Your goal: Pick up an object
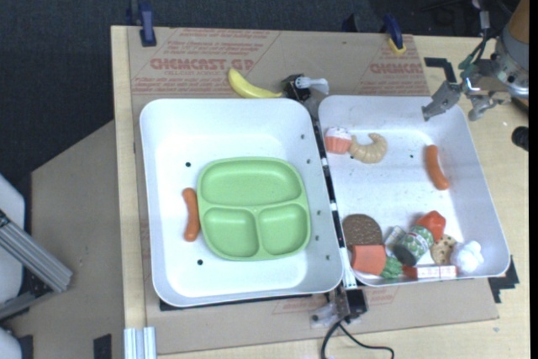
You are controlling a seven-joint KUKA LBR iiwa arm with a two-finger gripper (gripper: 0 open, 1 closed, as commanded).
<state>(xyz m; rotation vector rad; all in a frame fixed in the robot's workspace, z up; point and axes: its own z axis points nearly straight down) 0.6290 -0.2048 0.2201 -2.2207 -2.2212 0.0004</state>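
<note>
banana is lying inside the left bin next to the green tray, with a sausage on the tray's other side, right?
Not quite. The camera view shows the banana lying outside the left bin, on the board just behind its far rim. The rest holds: the green tray sits in that bin with a sausage beside its left edge.

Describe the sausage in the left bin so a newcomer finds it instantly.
Start at the left shallow white bin, the one holding the green three-compartment plastic tray. Look just off the tray's left edge: the small orange-red toy sausage lies there lengthwise on the bin floor. Unlike the similar orange sausage in the right white bin, it lies beside the tray.
</note>
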